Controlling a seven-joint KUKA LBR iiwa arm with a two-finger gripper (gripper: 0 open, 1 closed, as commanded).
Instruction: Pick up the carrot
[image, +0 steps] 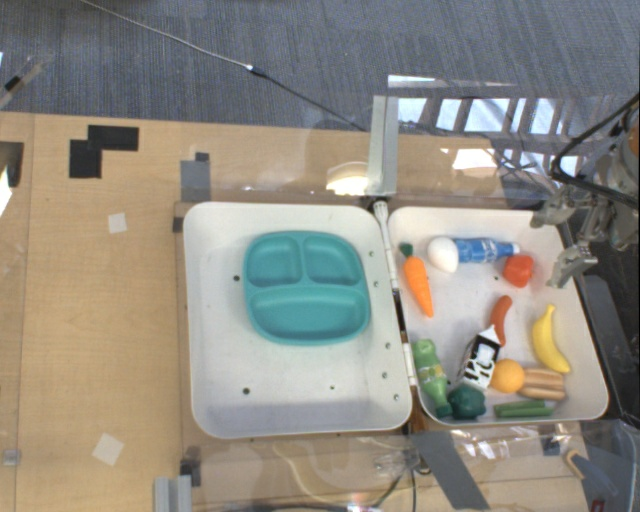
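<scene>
Now, carrot (417, 284) lying lengthwise, green top far, tip pointing near-right

Bright, even overhead light, glare on the clear panel (480, 115), soft shadows, slightly soft focus.

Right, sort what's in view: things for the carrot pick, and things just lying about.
For the job: carrot; end effector.

Lying about: teal tray; egg; blue bottle; tomato; banana; orange; broccoli.
</scene>
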